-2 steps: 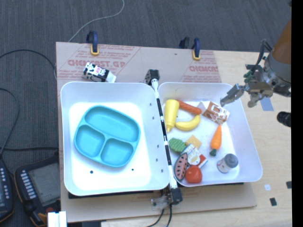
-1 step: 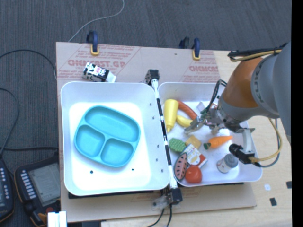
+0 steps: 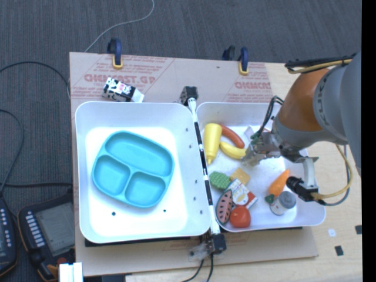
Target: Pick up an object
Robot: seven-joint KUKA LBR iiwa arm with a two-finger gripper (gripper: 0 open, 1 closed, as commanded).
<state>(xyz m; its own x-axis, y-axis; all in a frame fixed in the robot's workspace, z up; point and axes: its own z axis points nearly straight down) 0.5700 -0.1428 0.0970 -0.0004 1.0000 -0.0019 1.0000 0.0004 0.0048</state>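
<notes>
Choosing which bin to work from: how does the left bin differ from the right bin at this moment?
The left bin holds one blue divided plate; the right bin holds many small toy foods, including a carrot and a tomato. The gripper is over the right bin, not the left bin. Both are shallow and white.
</notes>
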